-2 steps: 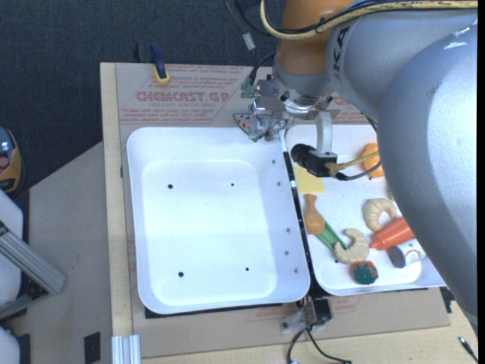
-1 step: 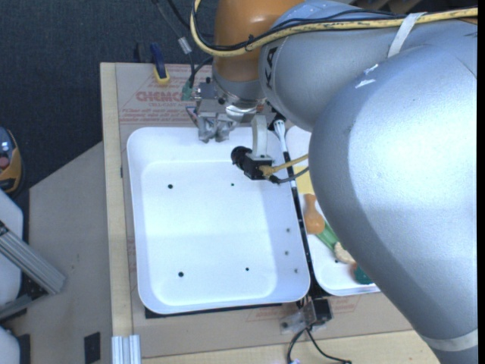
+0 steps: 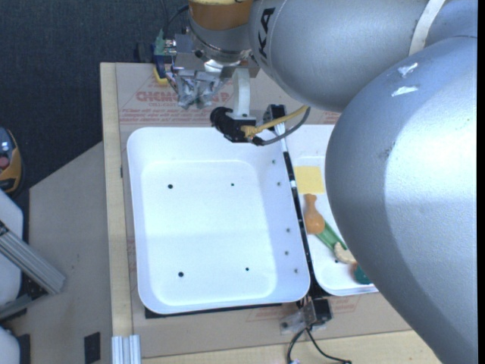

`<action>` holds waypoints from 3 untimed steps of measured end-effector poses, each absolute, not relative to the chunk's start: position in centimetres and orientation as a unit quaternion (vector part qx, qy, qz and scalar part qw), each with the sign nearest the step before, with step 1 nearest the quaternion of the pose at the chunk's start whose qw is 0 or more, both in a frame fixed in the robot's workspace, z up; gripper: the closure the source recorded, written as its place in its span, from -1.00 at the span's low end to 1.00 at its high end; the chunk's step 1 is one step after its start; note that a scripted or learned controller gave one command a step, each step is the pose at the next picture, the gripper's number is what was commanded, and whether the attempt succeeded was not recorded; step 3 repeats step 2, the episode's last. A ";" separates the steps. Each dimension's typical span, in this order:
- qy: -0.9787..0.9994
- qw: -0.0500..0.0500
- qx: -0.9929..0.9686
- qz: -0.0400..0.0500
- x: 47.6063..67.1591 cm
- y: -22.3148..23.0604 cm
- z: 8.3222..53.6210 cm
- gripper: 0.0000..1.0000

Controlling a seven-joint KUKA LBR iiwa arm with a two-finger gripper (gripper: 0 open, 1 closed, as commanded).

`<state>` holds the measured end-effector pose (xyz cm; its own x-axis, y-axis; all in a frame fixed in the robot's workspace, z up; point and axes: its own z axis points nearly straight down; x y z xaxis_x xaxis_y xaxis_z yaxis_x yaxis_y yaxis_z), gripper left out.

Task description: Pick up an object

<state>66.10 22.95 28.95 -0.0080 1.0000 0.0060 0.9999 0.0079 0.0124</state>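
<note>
The pincer (image 3: 198,89) hovers over the desk (image 3: 121,120) beyond the left bin (image 3: 208,230); its state cannot be told. The right bin (image 3: 333,279) holds a yellow block (image 3: 309,179) and a spoon (image 3: 313,217).

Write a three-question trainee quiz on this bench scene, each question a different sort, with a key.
1. True or false: the yellow block lies in the left bin.
2. Which lies nearest the block in the right bin? A) wooden spoon B) green stick C) teal piece
3. Fill in: the tool hangs past the left bin's ____ rim.

Key: 1 false; 2 A; 3 far.
</note>
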 end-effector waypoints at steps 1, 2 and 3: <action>0.705 -0.003 0.709 -0.006 63.7 17.9 18.4 1.00; 0.708 0.002 0.706 0.004 66.8 20.9 25.6 1.00; 0.708 0.002 0.706 0.004 66.8 20.9 25.6 1.00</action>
